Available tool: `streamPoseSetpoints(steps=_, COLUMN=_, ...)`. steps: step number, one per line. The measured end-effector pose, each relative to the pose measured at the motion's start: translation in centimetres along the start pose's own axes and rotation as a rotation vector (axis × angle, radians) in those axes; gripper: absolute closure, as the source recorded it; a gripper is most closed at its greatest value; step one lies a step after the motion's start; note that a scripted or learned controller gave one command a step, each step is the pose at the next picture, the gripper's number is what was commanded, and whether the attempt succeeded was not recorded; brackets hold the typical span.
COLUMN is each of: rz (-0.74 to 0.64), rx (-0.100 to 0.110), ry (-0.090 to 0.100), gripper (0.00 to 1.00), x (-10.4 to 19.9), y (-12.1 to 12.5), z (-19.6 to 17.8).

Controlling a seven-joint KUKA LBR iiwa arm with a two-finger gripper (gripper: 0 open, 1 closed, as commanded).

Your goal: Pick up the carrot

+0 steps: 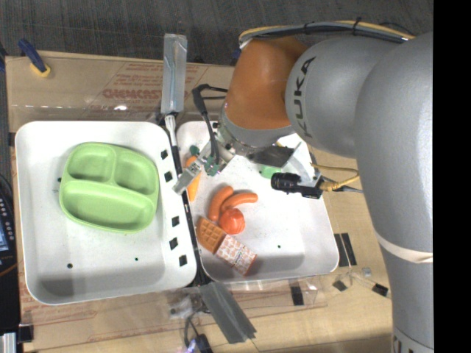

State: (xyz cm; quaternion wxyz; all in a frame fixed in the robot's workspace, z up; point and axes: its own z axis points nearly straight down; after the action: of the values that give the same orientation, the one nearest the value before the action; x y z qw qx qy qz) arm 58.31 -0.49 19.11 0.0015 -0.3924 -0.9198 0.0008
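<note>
The carrot (193, 189) is a slim orange piece lying along the left wall of the right bin (309, 234), near the divider between the two bins. My gripper (194, 169) is down right over it, and covers its middle, so orange shows both above and below the gripper. The big grey arm with its orange band (261, 79) hangs over the far half of the right bin and hides that part.
Close to the carrot lie two orange sausages (234, 199), a red tomato (232, 221), a brown waffle (210, 234) and a pink patterned packet (237, 255). A small green piece (268, 172) sits by the wrist. The left bin (44, 271) holds a green divided plate (110, 186).
</note>
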Motion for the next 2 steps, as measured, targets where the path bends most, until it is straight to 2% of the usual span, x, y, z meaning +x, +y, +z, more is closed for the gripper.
streamPoseSetpoints(steps=1, rz=-0.003, rx=0.001, ry=0.000, gripper=1.00, x=-0.1, y=0.0, z=-1.0)
streamPoseSetpoints(steps=2, rz=0.180, rx=-0.002, ry=-0.003, gripper=1.00, x=-4.3, y=-2.0, z=-0.1)
